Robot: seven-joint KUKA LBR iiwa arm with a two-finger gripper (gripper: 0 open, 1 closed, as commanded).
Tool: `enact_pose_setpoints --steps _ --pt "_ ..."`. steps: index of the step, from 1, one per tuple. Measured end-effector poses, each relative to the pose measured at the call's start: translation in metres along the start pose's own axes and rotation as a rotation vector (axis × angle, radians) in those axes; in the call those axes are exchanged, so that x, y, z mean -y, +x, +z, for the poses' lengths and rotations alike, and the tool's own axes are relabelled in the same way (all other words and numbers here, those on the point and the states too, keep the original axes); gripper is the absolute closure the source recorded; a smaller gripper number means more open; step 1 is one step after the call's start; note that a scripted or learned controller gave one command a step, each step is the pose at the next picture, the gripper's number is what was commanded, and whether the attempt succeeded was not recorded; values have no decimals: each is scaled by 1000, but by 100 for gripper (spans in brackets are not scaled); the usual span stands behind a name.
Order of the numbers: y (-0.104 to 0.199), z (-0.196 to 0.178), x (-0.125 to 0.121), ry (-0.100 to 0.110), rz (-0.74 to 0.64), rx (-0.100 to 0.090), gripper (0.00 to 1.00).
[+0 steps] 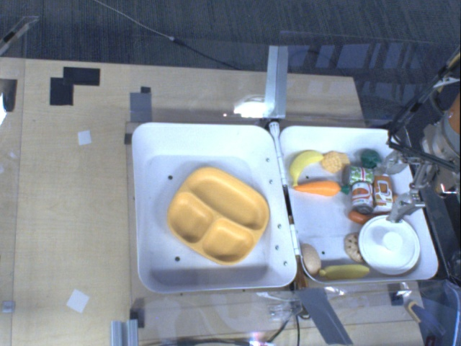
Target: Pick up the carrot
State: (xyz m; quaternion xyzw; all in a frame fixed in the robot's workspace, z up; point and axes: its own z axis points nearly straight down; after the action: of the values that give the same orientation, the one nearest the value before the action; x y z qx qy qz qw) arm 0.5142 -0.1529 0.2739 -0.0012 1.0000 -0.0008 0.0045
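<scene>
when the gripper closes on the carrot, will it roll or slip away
Probably. The carrot looks smooth, rounded and tapered, so it may roll or squirt out. It lies on the right bin floor beside the banana, which might block rolling.

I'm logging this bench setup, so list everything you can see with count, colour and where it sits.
bins: two, white, side by side on the bench
divided plate: one, yellow, middle of the left bin
carrot: one, orange, right bin, near its left wall
banana: one, yellow, right bin, just above the carrot
second banana: one, yellow-green, right bin, along the near wall
cans: two, with orange and white labels, middle of the right bin
bowl: one, white, right bin, near right corner
cookie: one, tan, left of the bowl
green item: one, far side of the right bin, too small to name
pincer: one, grey, over the right bin's right side, above the bowl
</scene>
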Motion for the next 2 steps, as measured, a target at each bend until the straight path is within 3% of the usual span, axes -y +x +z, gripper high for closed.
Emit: enact_pose_setpoints --steps 1,2 --pt "-13 176 -46 -3 61 -6 0" --pt "-54 130 -71 -2 407 1 0"
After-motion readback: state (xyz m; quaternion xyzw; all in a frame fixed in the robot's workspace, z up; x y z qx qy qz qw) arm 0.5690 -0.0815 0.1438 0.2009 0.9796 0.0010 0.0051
